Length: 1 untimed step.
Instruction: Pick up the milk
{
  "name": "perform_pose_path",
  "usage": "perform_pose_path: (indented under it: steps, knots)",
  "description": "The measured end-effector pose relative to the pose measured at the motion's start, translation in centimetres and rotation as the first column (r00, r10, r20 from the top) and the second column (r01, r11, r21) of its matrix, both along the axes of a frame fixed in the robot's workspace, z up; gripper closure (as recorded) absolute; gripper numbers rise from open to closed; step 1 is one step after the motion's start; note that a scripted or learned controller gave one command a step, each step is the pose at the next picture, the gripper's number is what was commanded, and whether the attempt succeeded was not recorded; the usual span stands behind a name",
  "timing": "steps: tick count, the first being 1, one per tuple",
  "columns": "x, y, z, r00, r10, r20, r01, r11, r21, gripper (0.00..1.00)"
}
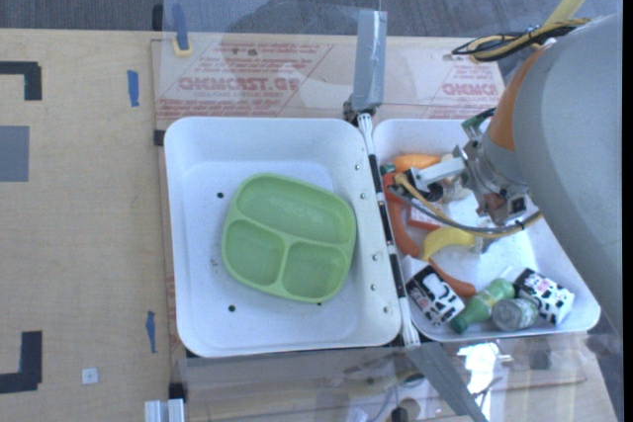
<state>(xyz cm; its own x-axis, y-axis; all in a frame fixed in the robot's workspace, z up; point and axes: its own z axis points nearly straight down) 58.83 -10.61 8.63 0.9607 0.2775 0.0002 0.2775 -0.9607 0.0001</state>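
Bench [79, 242] of pale wood, seen from above at a slant, bearing two shallow white bins side by side. In the left bin [198, 153] we see a green divided plate [287, 237] with three compartments, lying flat near the bin's middle.

The right bin [584, 316] holds a jumble of small things. Along its near edge, a black-and-white cow-patterned milk carton [432, 295] lies on its side in the corner closest to the left bin. A second carton [547, 297] with the same cow pattern sits toward the far right of that near edge. Between the two cartons lie a green bottle [482, 303] on its side and a grey can [514, 313], the bottle just beside the first carton and the can touching or nearly touching the second. A yellow banana [450, 237] curves across the bin's middle, and an orange piece [415, 161] rests near the bin's far left corner.

The grey arm [579, 143], with its orange band [504, 119], reaches in from the right and covers much of the bin's right half. Its gripper [482, 196] hangs over the middle of the right bin, above the banana and apart from both cartons. We cannot tell whether the gripper is released or clenched, and we see nothing held in it.
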Motion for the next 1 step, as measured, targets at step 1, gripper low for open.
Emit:
perform_pose_path:
  steps: [1]
  knots:
    - [6.03, -0.56, 0.06, 0.997, 0.076, -0.006, -0.076, 0.997, 0.001, 0.00]
